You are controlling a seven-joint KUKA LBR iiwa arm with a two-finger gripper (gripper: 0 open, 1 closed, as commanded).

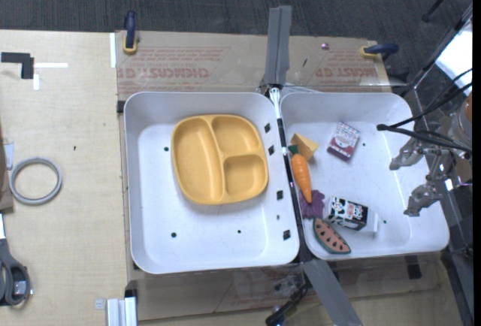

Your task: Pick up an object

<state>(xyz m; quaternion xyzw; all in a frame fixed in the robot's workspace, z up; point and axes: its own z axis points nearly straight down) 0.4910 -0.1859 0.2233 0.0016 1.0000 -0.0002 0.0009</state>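
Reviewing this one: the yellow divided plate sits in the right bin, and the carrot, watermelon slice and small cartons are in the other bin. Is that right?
Not quite. The camera view shows the yellow divided plate in the left bin. The carrot, watermelon slice and small cartons are in the other bin, the right one, as you said.

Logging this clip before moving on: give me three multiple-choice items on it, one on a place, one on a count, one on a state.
1. The yellow divided plate lies in:
A. the left bin
B. the right bin
C. the bench

2. Compartments in that plate:
A. two
B. three
C. four

3. The gripper is:
A. over the left bin
B. clamped on the carrot
C. at the right bin's right side, apart from the toys

Key: 1 A, white floor surrounds it. 2 B, ridges mark three wells. 3 C, bare floor separates them.
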